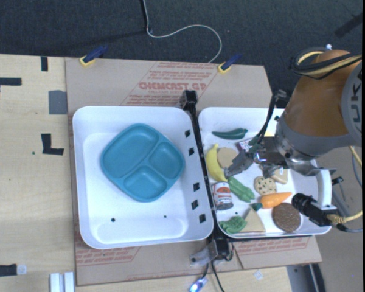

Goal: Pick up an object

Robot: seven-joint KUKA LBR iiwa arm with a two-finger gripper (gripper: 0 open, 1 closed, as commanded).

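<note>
The claw (238,165) is positioned low inside the right bin (304,231), at its left-centre; the fingers are seen spread apart, with nothing held between them. The nearest candidate objects are located as follows: a banana (213,162) lies just to the left of the claw, its long axis running far-to-near along the bin's left wall; a tan round piece (226,157) lies directly beside the claw, touching or almost touching the banana; a green pod-shaped item (242,190) lies just on the near side of the claw, its long axis slanted from far-left to near-right. A small can (222,195) is located nearer still, at the left wall; a carrot (275,199) and a brown disc (286,217) are located to the near right, further from the claw. It is judged that the shortest approach is a short drop onto the tan piece or the pod; the banana's long axis demands a closing direction running left-to-right. The left bin (85,181) carries a blue divided plate (142,162), well apart from the claw.
</note>
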